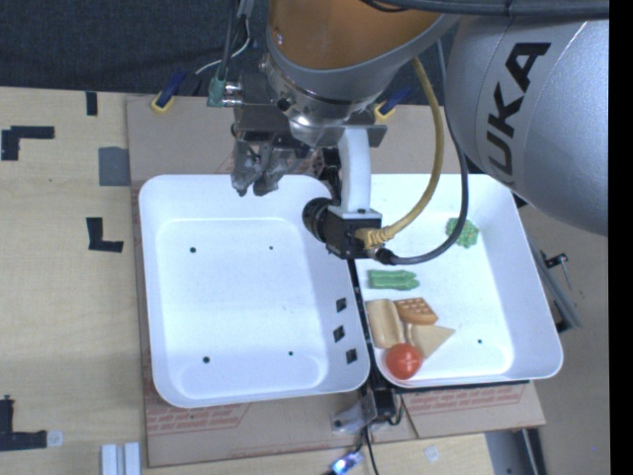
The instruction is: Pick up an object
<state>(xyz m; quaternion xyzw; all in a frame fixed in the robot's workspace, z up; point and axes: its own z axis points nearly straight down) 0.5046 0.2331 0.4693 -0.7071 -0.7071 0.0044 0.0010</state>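
Claw [255,174] hangs over far rim of left bin [237,364], fingers dark and bunched close; open or shut, cannot tell, and nothing seen between them. Arm [376,28] with orange band sits directly above the claw. All objects lie in right bin [514,265], well apart from claw, to its right and nearer the camera: green leafy piece [461,232] furthest right, green pod-like piece [393,280], waffle [417,312], bread stick [382,322], tan wedge [433,339], red tomato [403,361] nearest the camera. Brown cardboard [188,132] on desk lies beyond claw, under both bins.
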